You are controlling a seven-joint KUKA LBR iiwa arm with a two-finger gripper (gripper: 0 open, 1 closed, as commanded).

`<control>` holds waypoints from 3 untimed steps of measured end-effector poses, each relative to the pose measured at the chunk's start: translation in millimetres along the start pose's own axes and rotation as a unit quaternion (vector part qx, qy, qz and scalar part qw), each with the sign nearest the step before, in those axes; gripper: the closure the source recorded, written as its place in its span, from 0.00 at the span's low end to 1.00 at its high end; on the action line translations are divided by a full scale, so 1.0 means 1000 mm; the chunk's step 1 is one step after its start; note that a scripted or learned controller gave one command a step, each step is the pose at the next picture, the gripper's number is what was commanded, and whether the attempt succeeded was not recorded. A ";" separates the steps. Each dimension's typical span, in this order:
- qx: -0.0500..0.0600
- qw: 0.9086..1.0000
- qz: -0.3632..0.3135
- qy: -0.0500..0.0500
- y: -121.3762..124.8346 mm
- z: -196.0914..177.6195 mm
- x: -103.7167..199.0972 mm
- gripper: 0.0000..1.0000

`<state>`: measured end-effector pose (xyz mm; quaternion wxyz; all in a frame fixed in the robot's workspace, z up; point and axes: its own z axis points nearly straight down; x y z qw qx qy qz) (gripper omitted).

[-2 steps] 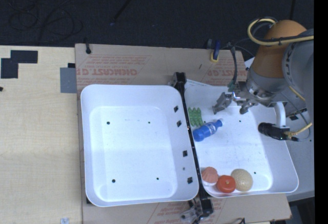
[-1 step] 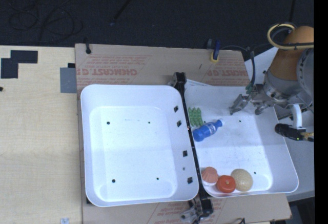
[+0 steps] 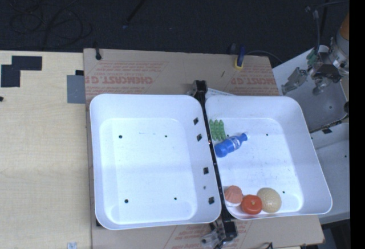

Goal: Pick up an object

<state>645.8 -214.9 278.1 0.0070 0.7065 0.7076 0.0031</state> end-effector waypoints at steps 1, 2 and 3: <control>0.009 1.000 0.001 0.003 -0.003 0.080 0.003 0.00; 0.008 1.000 0.000 0.003 -0.003 0.077 0.003 0.00; 0.008 1.000 0.000 0.003 -0.003 0.077 0.003 0.00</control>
